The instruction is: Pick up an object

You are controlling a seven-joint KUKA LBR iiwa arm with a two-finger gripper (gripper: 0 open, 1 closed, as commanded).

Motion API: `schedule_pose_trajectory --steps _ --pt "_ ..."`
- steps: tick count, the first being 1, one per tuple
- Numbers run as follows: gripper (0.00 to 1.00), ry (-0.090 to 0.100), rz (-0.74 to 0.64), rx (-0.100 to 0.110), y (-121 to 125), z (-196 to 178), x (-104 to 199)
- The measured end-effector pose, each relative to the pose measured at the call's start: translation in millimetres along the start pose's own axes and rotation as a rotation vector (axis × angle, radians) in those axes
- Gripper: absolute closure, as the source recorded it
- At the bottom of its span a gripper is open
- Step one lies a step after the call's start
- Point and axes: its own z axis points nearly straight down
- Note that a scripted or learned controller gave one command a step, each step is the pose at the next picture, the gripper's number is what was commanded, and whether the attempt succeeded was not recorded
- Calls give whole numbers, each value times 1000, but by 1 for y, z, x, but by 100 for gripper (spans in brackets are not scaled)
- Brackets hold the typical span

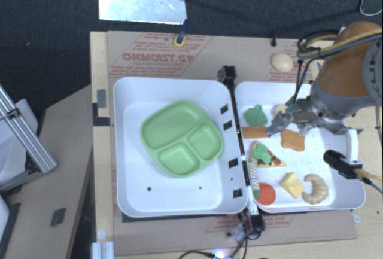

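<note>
My gripper [286, 124] hangs over the upper middle of the right bin [353, 192], with the arm coming in from the right. Directly below it lies an orange toy food piece [292, 140]. To its left are an orange carrot stick [254, 132] and a green leafy piece [256, 114]. A small beige piece [279, 109] sits just beyond the gripper. Nothing is visibly held.
The right bin also holds a pizza slice [267, 156], a red tomato [265, 193], a cheese wedge [291, 184] and a croissant [315, 188]. A green divided plate [181, 138] lies in the left bin [128, 192]. An egg [282, 62] rests on the bench behind. A black fitting [341, 164] sticks in from the right.
</note>
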Motion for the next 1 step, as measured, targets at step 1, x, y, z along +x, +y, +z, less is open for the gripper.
schedule_pose_trajectory --steps 1 --pt "0 -1 -2 -13 3 -7 0"
